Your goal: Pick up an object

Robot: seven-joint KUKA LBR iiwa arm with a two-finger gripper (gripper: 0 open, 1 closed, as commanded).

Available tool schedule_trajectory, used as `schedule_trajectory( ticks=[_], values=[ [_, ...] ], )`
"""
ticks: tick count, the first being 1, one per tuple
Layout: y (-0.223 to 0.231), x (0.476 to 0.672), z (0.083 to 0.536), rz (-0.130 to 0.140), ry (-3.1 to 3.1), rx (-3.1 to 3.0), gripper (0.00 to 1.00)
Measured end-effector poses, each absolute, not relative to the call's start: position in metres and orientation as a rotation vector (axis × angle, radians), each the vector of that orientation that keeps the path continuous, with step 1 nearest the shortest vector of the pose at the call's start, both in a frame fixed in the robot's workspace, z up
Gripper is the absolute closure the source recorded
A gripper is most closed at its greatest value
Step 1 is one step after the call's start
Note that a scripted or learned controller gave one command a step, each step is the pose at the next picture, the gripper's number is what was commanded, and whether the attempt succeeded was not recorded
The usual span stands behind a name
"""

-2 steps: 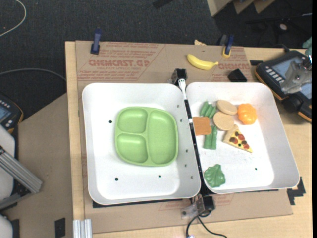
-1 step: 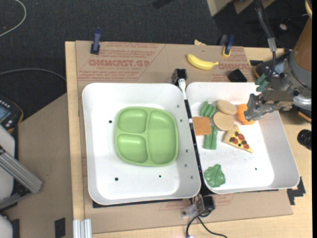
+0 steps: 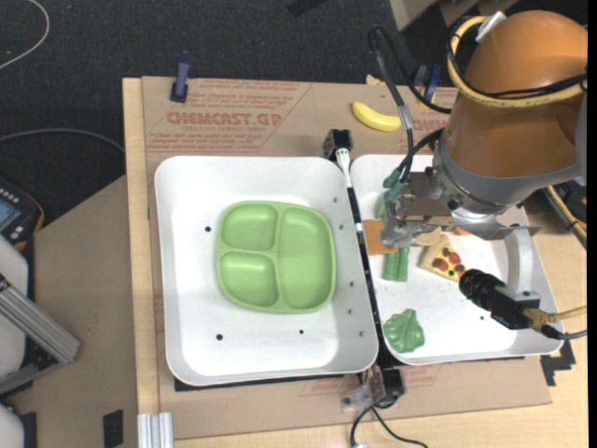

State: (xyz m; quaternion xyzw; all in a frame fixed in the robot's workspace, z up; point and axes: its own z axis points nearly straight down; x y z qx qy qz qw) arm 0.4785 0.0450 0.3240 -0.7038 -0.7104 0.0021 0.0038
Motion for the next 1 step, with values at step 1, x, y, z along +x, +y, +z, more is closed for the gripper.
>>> schedule_trajectory(
  ticks=[1],
  values=[
    [0.0979, 0.4799, 0.4142, -0.016, -2.233, -2.217, 1.0]
  ],
)
